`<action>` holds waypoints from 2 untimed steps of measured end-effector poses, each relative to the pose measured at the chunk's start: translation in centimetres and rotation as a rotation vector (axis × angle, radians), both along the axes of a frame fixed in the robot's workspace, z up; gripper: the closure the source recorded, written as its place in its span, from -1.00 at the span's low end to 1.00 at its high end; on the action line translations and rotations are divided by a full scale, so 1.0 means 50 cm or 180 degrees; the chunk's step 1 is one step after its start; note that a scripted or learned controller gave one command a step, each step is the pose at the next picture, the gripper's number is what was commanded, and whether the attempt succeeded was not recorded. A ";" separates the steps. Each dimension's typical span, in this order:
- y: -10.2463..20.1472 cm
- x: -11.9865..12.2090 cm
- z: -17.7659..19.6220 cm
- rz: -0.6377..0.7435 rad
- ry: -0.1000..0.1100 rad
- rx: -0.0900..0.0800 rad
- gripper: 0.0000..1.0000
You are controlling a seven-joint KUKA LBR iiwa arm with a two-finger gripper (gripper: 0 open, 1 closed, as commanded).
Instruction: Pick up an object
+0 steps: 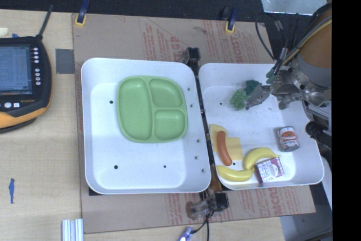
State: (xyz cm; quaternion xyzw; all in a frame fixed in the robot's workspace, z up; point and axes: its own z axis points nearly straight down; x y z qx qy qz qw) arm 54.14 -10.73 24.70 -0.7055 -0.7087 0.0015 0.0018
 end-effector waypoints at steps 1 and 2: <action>-0.090 0.151 -0.188 -0.0001 0.0002 -0.0008 -1.00; -0.055 0.229 -0.312 0.0004 -0.0002 -0.0009 -1.00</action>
